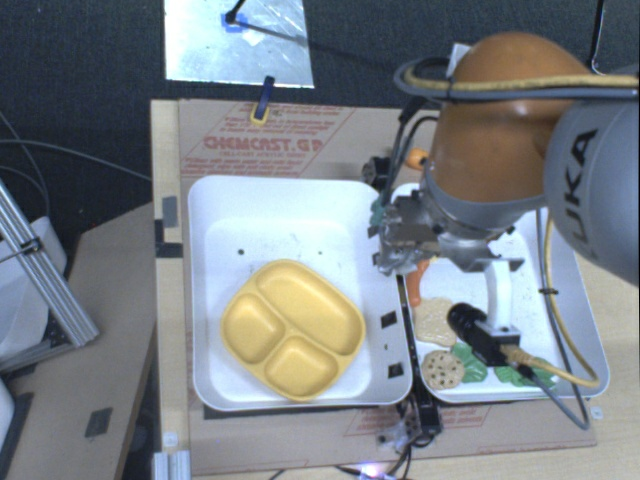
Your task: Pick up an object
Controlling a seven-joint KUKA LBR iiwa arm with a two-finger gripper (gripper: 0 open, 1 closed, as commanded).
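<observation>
You have a yellow three-compartment plate [292,328] lying flat and right side up in the left bin [205,258], turned at a slant and filling its near half. In the right bin [588,340], look to the near left corner. A round chocolate-chip cookie [441,370] lies flat there, with a pale tan flat piece [433,320] just behind it. A green leafy piece [472,366] sits just beside the cookie. A slim orange piece [416,282] lies behind the tan one, only partly visible to you.
</observation>
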